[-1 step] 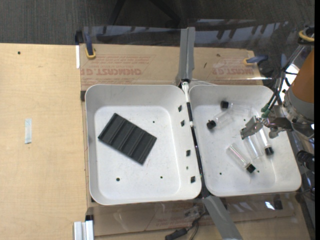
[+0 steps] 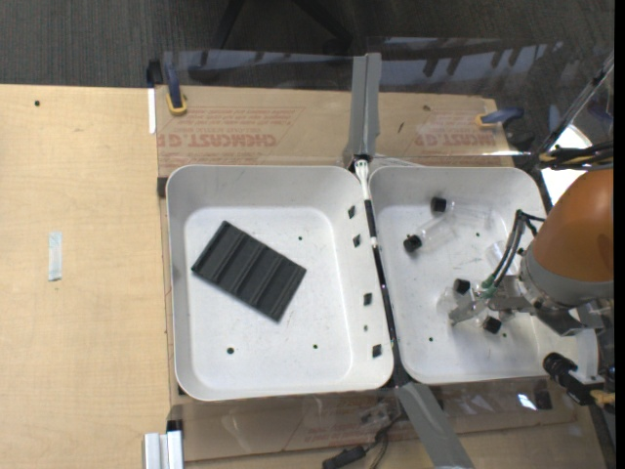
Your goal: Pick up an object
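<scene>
A dark ridged rectangular slab [image 2: 248,270] lies tilted in the left bin [image 2: 186,360]. The right bin [image 2: 420,360] holds several small black pieces: one [image 2: 438,204] near the back, one [image 2: 411,243] at the left, one [image 2: 461,286] mid-bin and one [image 2: 493,326] near the front. A clear plastic piece [image 2: 441,231] lies between the back two. My gripper [image 2: 476,307] is low in the right bin's right half, below the orange band [image 2: 584,225], close to the two nearer black pieces. I see nothing clearly between its fingers.
A grey divider bar [image 2: 364,106] runs back from between the bins over brown cardboard [image 2: 254,130]. A wooden bench top [image 2: 78,262] lies to the left. Cables [image 2: 508,252] hang beside the wrist over the right bin.
</scene>
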`<state>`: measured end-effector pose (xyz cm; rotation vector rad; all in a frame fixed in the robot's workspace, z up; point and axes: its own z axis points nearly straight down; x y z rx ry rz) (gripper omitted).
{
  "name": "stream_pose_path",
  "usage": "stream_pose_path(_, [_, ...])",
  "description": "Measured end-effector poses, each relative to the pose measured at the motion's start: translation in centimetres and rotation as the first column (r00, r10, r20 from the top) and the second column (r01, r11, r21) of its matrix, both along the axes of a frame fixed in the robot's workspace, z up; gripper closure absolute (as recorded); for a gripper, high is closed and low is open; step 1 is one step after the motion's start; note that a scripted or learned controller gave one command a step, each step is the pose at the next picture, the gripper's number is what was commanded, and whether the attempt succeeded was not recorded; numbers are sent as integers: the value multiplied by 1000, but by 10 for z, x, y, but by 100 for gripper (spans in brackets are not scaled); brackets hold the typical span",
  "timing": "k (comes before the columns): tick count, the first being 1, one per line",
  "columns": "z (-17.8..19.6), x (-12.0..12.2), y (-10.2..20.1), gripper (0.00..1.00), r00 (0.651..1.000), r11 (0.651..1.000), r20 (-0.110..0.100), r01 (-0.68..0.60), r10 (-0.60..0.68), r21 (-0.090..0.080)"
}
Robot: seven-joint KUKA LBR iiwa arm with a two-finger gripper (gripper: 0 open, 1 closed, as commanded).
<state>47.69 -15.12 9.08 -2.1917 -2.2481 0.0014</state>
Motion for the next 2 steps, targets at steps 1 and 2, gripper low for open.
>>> stream_pose_path(1, [1, 107, -43, 0, 999, 999, 0, 34, -34, 4])
stream_pose_path(2, [10, 107, -45, 100, 999, 999, 1, 37, -37, 2])
